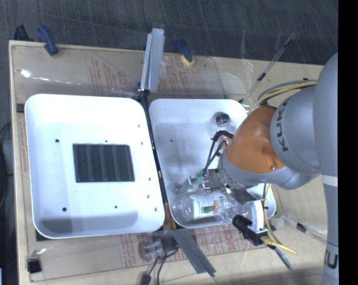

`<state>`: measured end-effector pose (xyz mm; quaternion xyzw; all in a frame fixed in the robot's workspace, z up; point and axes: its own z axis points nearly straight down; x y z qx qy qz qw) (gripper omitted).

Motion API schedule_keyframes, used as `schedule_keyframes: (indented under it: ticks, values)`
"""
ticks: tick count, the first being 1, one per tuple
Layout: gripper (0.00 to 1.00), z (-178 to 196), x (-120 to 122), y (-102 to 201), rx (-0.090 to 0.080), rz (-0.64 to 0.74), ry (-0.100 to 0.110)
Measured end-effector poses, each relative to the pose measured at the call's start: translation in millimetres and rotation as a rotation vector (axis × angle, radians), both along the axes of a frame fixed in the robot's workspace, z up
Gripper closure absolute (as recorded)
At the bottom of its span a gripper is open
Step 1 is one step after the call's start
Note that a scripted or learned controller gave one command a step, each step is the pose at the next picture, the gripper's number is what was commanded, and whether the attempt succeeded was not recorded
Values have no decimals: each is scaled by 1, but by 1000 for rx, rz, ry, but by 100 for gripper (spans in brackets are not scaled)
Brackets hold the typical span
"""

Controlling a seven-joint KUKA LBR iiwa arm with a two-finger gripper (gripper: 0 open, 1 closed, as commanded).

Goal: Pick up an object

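the clear plastic bottle lies on its side in the right bin, near its front wall. the hand hangs just above it, apparently lining up a grasp; i cannot tell its state.

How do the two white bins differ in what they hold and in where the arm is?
The left bin has a dark ribbed rectangular panel on its floor; the right bin has none showing. The right bin holds a clear plastic bottle near its lower edge; the left bin's floor shows small dark dots. The arm hangs over the right bin, not the left. Both are shallow, white, round-cornered.
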<state>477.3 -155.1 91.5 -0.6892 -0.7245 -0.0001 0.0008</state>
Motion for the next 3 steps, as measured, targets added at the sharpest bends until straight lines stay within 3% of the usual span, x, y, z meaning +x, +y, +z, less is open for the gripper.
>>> schedule_keyframes:
  ticks: [1, 2, 3]
  values:
    - [0, 35, 19, -36, -2, -189, -1]
    - [0, 87, 28, -39, -1, -36, -1]
    - [0, 0, 6, 1, 0, 151, -1]
